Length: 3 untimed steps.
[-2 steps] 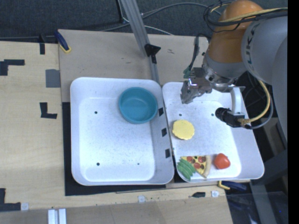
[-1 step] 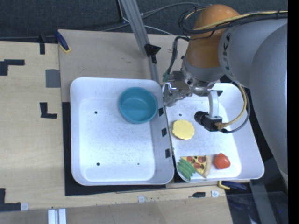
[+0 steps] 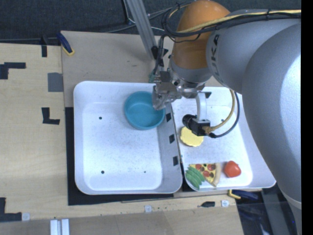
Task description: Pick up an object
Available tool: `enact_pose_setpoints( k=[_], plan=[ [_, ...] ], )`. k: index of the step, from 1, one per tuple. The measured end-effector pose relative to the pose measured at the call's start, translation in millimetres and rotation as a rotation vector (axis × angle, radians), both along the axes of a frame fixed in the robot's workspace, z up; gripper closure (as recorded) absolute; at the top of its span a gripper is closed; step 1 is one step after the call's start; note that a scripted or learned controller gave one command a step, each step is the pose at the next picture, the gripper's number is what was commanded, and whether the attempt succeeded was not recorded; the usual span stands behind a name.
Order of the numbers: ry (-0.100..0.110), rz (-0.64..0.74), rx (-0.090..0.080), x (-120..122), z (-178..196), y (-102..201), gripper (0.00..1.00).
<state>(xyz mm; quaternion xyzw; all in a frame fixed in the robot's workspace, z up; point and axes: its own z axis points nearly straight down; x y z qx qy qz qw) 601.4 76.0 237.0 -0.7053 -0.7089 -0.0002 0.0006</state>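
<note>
The pale wooden desk [image 3: 29, 131] is carrying two white bins, and the jaws [image 3: 160, 101] are hanging at the right rim of the blue bowl [image 3: 142, 111] in the left bin [image 3: 117, 180]; whether they are gripping it I cannot tell. The grasp seems under way; lifting straight up likely comes next. The yellow piece [image 3: 190, 138], pizza slice [image 3: 208, 173] and tomato [image 3: 233, 169] are lying below-right of the jaws, past the divider.

Left bin [image 3: 98, 146]: white, faintly speckled, with a few small dark dots on its floor. Right bin [image 3: 244, 146]: white. Bowl [image 3: 142, 110]: solid light blue, slightly darker at the rim. Round flat piece [image 3: 191, 138]: plain yellow. Pizza slice [image 3: 209, 172]: tan crust, red and green toppings. Leafy item [image 3: 194, 176]: green. Tomato [image 3: 232, 169]: red. Arm [image 3: 264, 77]: grey with orange band. Tabletop [image 3: 29, 146]: pale wood tone, black tape marks, one grey patch.
</note>
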Motion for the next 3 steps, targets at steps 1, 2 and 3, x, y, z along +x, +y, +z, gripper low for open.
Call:
enact_pose_setpoints(
  k=[1,2,3],
  plan=[
    [0.001,-0.003,-0.001,-10.1,0.1,25.3,1.0],
    [0.002,-0.005,-0.002,-2.9,-18.2,20.4,1.0],
    [0.0,-0.005,-0.002,-2.7,-17.3,20.5,0.0]
  ],
)
